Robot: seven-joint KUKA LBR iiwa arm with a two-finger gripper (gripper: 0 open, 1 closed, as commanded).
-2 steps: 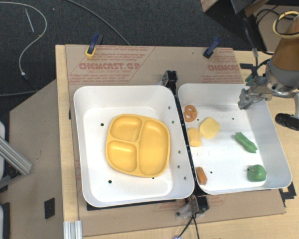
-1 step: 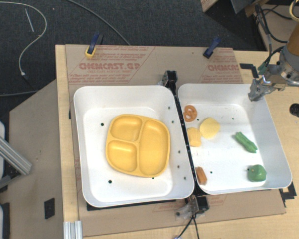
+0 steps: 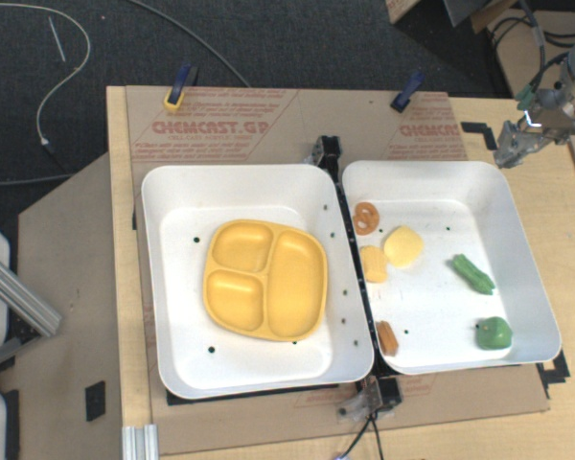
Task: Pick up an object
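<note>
I see the end effector (image 3: 514, 148) hanging at the far right, above the bench just outside the right bin's (image 3: 479, 176) back corner, and I cannot tell its state. In that bin lie a pretzel (image 3: 366, 218), a yellow piece (image 3: 402, 246), a green pickle (image 3: 472, 273) and a green pepper (image 3: 494, 333); the left bin (image 3: 172, 209) holds a yellow divided plate (image 3: 265, 279).

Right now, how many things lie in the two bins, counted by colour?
Yellow: 2, the plate and a round piece
Orange: 3, a ring, a chunk, a small block
Green: 2, a long piece and a pepper
Total: 7
</note>
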